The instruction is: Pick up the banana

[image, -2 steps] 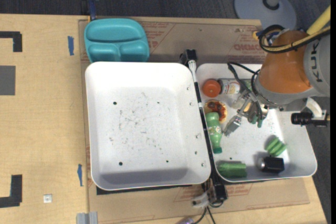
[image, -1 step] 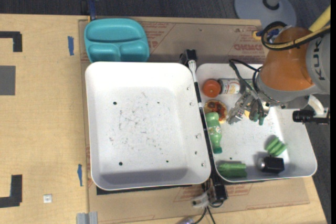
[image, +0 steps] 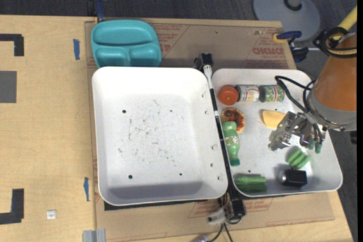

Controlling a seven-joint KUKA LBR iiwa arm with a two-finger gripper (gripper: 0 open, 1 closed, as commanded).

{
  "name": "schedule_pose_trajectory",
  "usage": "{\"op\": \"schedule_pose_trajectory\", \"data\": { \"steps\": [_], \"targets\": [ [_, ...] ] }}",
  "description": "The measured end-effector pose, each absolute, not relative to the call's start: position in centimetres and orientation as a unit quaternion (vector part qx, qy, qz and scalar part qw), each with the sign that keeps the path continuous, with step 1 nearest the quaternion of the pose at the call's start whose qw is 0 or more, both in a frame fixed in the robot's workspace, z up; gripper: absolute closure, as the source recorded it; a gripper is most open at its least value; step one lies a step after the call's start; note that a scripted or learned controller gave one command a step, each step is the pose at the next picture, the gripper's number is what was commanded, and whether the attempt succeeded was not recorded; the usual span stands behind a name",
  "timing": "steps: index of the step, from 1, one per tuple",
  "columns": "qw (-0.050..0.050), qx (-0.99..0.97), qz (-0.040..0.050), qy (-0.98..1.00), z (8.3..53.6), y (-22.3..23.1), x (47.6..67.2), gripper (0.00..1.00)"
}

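Hovering low in the right bin (image: 332,178), the gripper (image: 290,132) sits just beside the banana (image: 271,118), a yellow piece lying below the 2 bottles (image: 260,93). Whether its fingers are spread, I cannot tell. Nothing appears lifted yet.

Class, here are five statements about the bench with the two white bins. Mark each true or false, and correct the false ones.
1. The banana lies in the right bin. True.
2. The gripper is over the left bin. False: it is over the right bin, beside the banana.
3. A teal tray sits behind the left bin. True.
4. The orange ball is in the left bin. False: it is in the right bin, next to a bottle.
5. The banana is between the gripper's fingers. False: it lies apart, up and left of them.
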State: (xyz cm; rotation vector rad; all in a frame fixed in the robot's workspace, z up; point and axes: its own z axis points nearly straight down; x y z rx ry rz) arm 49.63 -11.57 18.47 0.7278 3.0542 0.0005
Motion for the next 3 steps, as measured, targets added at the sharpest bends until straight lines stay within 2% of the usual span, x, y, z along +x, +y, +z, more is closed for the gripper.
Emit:
{"op": "schedule_pose_trajectory", "data": {
  "steps": [1,3],
  "targets": [
    [0.0,0.242,0.0006,0.97,18.5,-4.6,48.9,1.0],
    [0.006,0.243,0.0019,0.97,20.6,-4.6,49.2,1.0]
  ]
}}
